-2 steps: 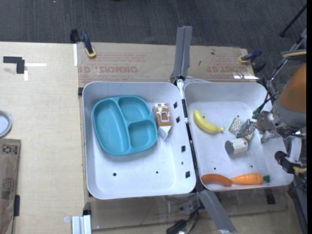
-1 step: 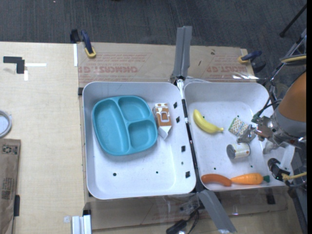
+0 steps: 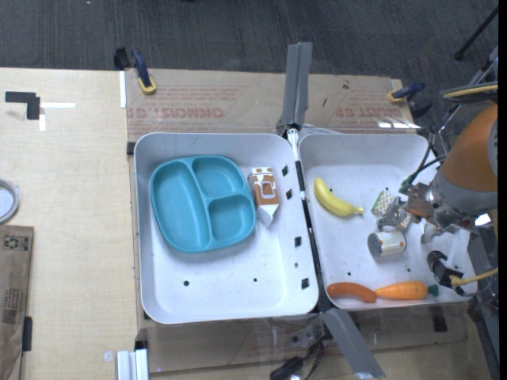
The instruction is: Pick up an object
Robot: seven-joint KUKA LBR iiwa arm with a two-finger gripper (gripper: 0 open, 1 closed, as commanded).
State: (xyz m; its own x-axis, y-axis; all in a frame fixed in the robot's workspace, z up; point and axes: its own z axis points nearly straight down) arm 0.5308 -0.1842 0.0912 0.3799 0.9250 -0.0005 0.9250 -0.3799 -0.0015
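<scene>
My gripper (image 3: 402,212) hangs low over the right bin (image 3: 356,158), at its right-hand side. Just below it lies a small silver can (image 3: 386,245) on its side. A small speckled object (image 3: 383,203) sits right at the gripper's left edge; whether they touch is unclear. A yellow banana (image 3: 336,199) lies left of the gripper. An orange carrot (image 3: 404,291) and a red-orange piece (image 3: 352,292) rest along the bin's front wall.
The left bin (image 3: 230,291) holds a blue divided plate (image 3: 202,203) and a small orange-and-white carton (image 3: 264,190) by the divider. The grey arm with its orange band (image 3: 478,150) and cables crowds the right bin's right edge.
</scene>
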